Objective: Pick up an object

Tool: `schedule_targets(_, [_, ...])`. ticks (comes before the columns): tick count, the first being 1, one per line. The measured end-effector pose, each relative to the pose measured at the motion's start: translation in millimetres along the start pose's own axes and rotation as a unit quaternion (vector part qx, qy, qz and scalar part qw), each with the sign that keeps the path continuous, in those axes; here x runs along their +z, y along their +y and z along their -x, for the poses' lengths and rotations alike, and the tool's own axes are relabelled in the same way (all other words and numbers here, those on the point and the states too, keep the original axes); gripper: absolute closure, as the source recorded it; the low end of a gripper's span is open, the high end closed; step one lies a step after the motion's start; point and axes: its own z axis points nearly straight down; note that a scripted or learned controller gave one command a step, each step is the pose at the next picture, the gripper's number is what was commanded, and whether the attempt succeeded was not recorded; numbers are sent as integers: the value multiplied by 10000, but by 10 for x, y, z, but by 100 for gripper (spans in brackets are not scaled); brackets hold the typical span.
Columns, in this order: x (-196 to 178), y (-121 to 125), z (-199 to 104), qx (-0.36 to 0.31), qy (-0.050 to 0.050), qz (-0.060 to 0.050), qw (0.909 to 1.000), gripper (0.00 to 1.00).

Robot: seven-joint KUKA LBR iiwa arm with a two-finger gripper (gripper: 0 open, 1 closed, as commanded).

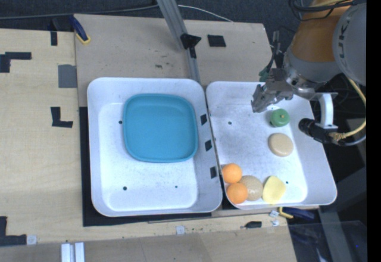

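The bench point(137, 46) carries two white bins side by side. The left bin point(107, 189) holds a blue square plate point(159, 127). The right bin point(238, 118) holds the small objects. The grey arm point(324, 34) reaches in from the right, and its gripper point(260, 104) hangs over the right bin's upper part, just beside a green round piece point(278, 117); nothing is seen between the fingers, and whether they are spread or closed cannot be told. A beige oval point(280, 144) lies below the green piece. Along the near edge sit two orange balls point(232, 172) point(237, 193), a tan lump point(252, 187) and a yellow piece point(274, 189), touching in a cluster.
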Motion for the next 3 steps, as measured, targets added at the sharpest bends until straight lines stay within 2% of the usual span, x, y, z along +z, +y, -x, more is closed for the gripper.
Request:
schedule_targets(2, [-130, -339, -951, -2, 0, -3, 10000, 100])
schedule_targets(3, [-86, -410, -1407, -2, -2, -9, 10000, 100])
